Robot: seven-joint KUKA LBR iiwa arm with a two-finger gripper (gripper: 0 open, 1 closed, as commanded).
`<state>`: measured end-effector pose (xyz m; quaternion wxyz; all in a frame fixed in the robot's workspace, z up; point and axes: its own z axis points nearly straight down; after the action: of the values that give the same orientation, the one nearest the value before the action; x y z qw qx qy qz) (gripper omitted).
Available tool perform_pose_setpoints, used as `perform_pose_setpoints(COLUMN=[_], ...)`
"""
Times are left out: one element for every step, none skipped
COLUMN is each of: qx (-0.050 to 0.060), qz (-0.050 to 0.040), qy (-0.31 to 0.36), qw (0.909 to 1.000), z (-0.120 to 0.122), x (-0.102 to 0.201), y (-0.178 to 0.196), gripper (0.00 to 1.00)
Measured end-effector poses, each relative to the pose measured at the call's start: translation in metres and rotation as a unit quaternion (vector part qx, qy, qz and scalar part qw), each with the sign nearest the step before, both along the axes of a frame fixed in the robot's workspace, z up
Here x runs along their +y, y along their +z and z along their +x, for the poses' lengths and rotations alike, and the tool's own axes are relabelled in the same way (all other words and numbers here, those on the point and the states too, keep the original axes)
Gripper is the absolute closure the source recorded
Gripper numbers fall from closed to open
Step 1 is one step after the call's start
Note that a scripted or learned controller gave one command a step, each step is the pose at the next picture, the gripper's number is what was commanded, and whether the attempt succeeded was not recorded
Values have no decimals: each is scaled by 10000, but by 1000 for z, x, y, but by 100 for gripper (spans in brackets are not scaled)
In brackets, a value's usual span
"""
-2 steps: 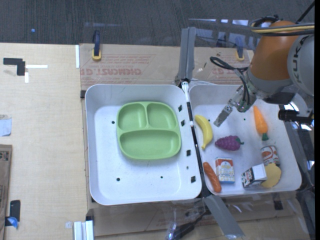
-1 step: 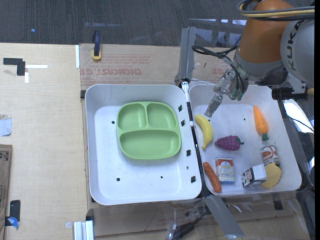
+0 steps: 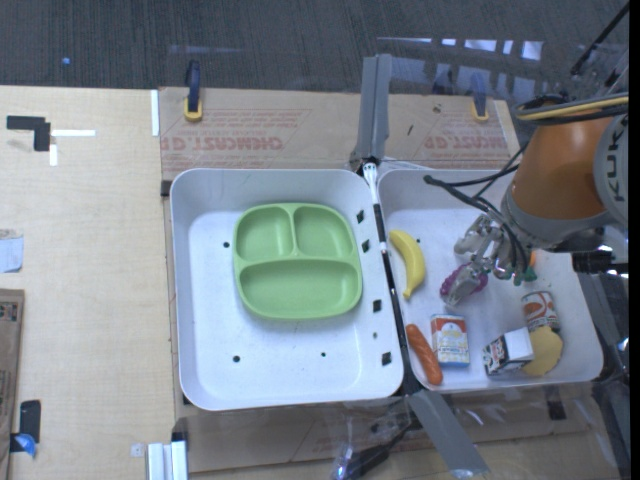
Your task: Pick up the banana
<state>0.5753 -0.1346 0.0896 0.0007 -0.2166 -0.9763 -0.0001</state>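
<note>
The yellow banana [image 3: 408,260] lies in the right bin [image 3: 588,320], close to its left wall, with its length running toward the back and front. My gripper [image 3: 488,256] hangs over the middle of that bin, to the right of the banana and well apart from it. A purple item [image 3: 463,284] sits right at the gripper's lower left, touching or nearly touching it. Nothing yellow shows at the gripper.
The left bin [image 3: 200,348] holds a green divided plate [image 3: 297,260]. Along the right bin's front lie an orange carrot-like piece [image 3: 424,354], a small can [image 3: 451,340], a second can [image 3: 540,308], a small box [image 3: 507,353] and a yellow item [image 3: 546,353].
</note>
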Motion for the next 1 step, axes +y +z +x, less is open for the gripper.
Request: perform_pose_setpoints(qx=[-14], qz=[-1], qy=[679], qw=[9977], z=[43], x=[58], y=[101], gripper=[0])
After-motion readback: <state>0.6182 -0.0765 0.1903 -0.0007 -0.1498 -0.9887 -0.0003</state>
